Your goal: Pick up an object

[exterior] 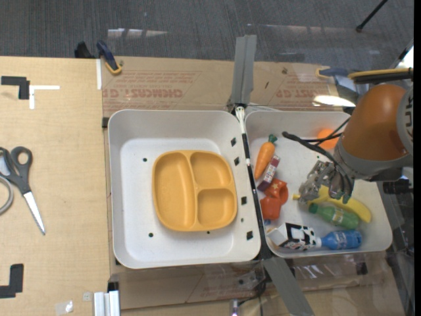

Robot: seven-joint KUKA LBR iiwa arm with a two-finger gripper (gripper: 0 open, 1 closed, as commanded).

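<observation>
Yellow banana (354,207) lies beside green bottle (333,216) in right bin (381,242).

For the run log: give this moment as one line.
phase: reaching | gripper: low in right bin, over banana and green bottle | grasp: none seen | left bin: yellow divided plate

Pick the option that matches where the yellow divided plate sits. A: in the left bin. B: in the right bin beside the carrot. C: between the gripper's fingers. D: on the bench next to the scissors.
A: the yellow divided plate lies flat in the left bin, apart from the carrot and gripper in the right bin.
</observation>
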